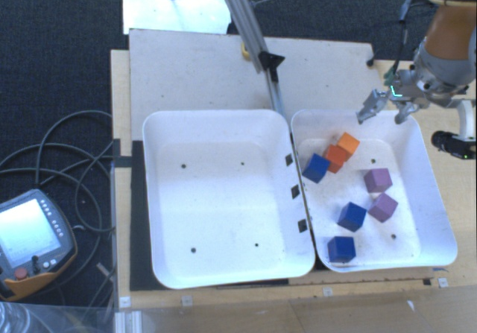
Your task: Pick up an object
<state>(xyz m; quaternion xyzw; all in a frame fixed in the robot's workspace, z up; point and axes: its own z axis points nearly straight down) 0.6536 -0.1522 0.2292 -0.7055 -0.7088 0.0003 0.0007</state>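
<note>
The gripper [387, 107] hangs over the far rim of the right bin [432, 175], its two grey fingers [369, 109] spread apart with nothing between them, a small green light glowing just above on the wrist. Below and to its left, well apart from it, the blocks sit scattered on the bin's floor: an orange cube [347, 144] touching a red-orange cube [335, 158], with a blue cube [316, 167] just beside that one, close to the bin's left wall. Farther toward the middle, two purple cubes [378, 179] [383, 206] sit near one another, and two more blue cubes [352, 216] [341, 249] lie toward the near rim. All look like small, matte, hard-edged blocks, some turned cornerwise. The floor around the purple pair is open on the right side, while the cluster near the left wall is crowded against the divider where the two bins meet. The left bin [156, 175] is a smooth white plastic tray with rounded corners and a raised lip, its floor dotted with a few small dark holes. Both bins rest on a pale wooden counter [194, 63], whose far part is covered by a flat grey-white board. A slim metal pole [238, 4] slants down toward the seam between the bins. Off the counter's left edge, on dark carpet, black cables [67, 153] loop around a handheld control pendant [30, 242] with a lit screen.
</note>
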